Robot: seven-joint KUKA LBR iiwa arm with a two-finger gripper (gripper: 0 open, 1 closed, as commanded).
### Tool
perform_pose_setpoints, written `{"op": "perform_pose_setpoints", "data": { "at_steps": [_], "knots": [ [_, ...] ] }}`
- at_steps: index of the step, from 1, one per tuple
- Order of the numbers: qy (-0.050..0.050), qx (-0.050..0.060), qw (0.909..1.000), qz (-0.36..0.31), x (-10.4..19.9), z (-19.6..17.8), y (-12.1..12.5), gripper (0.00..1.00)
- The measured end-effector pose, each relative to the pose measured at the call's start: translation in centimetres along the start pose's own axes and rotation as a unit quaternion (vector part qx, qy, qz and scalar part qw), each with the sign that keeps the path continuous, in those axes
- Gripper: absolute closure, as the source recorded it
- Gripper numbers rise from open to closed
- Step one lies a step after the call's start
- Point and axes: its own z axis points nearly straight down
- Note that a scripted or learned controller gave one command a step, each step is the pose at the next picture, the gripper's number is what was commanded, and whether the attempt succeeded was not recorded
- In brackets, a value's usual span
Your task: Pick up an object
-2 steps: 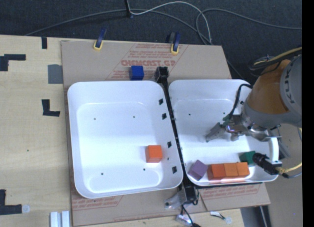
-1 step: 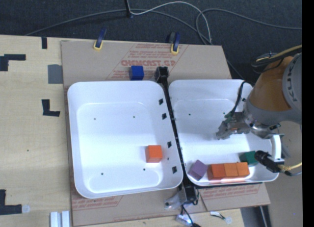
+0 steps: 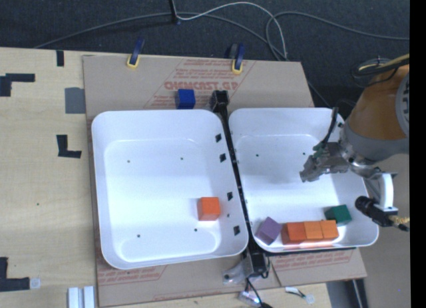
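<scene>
Hovering my end effector (image 3: 311,172) over the right bin (image 3: 279,127), I cannot tell its state; blocks (image 3: 309,231) line the near edge.

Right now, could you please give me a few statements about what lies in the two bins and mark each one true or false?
1. An orange block lies in the left bin. True.
2. The purple block lies in the left bin. False: it is in the right bin.
3. The green block lies in the right bin. True.
4. The blue block lies inside a bin. False: it sits on the cardboard behind them.
5. The gripper is above the right bin. True.
</scene>
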Motion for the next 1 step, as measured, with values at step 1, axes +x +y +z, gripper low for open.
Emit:
{"op": "perform_pose_setpoints", "data": {
  "at_steps": [1],
  "knots": [
    [0.000, -0.001, 1.0000, 0.000, 0.01, -5.21, 0.09, 1.00]
  ]
}}
